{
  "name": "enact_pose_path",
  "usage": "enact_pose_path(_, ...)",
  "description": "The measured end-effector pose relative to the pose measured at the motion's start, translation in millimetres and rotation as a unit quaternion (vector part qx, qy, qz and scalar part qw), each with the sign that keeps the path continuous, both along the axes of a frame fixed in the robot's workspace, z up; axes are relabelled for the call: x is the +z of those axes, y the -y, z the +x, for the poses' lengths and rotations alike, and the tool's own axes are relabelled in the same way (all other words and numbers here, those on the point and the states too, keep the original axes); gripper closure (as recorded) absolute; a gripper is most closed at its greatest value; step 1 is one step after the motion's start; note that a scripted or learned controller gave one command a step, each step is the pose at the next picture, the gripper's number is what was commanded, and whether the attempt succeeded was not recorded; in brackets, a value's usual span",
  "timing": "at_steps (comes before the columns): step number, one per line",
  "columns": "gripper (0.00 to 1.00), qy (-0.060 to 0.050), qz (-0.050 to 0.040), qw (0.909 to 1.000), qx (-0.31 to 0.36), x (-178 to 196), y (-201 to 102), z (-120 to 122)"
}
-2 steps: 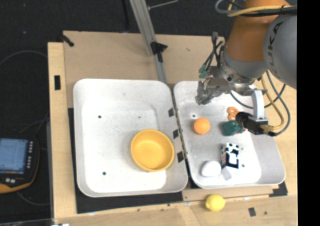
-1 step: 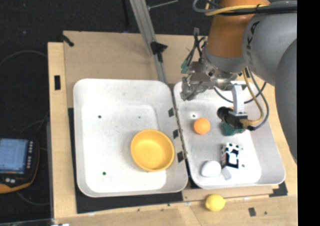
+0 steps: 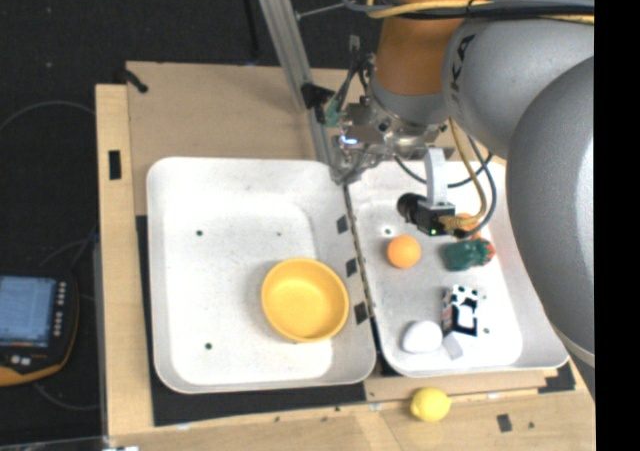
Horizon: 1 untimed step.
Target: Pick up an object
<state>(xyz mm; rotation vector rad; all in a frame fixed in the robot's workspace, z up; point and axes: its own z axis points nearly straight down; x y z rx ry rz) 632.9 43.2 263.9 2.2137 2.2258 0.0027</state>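
My gripper [image 3: 345, 161] hangs over the far end of the divider between the two bins, with nothing seen in it. In the right bin [image 3: 500, 354] lie an orange ball [image 3: 404, 252], a dark green object [image 3: 465, 255] with a red tip, a black-and-white object [image 3: 463, 308] and a white rounded object [image 3: 422, 337]. All of them are nearer the front than the gripper. A yellow bowl [image 3: 305, 299] sits upright in the left bin [image 3: 200, 229], towards its front right.
A yellow lemon-like object [image 3: 430, 404] lies outside the bins on the wooden board at the front. A slanted metal rail [image 3: 283, 39] rises behind the gripper. A handheld screen [image 3: 30, 324] rests off the bench at the left. The large grey arm covers the right side.
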Motion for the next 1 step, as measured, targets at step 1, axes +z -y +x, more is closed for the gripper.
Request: enact_pose_path(1,0.0,-0.001,-0.0014,1.0,-0.001,0.2,3.4,-0.9)
